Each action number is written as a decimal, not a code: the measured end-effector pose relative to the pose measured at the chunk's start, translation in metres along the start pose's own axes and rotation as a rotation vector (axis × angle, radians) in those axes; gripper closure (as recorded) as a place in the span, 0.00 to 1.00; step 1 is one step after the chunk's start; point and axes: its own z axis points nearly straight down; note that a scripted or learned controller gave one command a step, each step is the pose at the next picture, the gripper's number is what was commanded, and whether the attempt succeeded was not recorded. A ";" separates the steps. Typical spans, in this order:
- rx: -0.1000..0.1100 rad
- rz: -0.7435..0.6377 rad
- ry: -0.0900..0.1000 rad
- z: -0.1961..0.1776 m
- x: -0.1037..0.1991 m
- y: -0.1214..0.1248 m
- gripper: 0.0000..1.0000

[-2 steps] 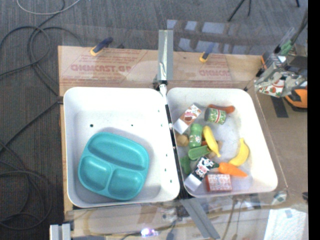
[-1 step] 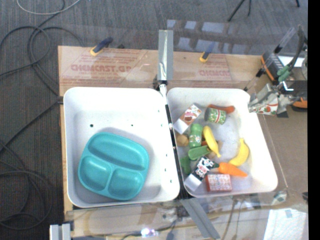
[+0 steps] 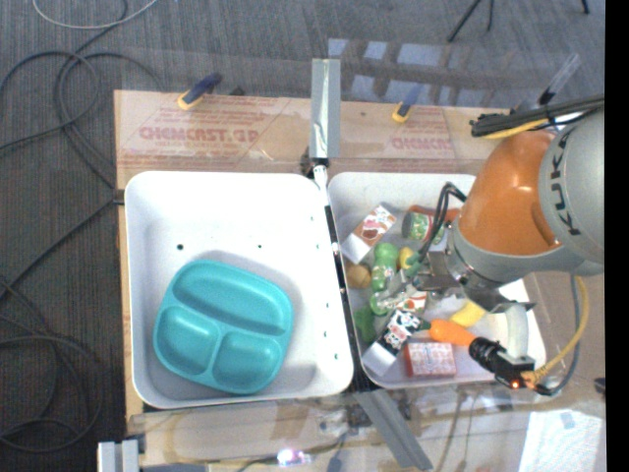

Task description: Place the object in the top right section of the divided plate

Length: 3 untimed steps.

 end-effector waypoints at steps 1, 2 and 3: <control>-0.004 -0.106 -0.003 -0.148 0.093 0.025 1.00; -0.005 -0.160 -0.004 -0.252 0.194 -0.001 1.00; -0.003 -0.232 -0.004 -0.251 0.262 -0.001 1.00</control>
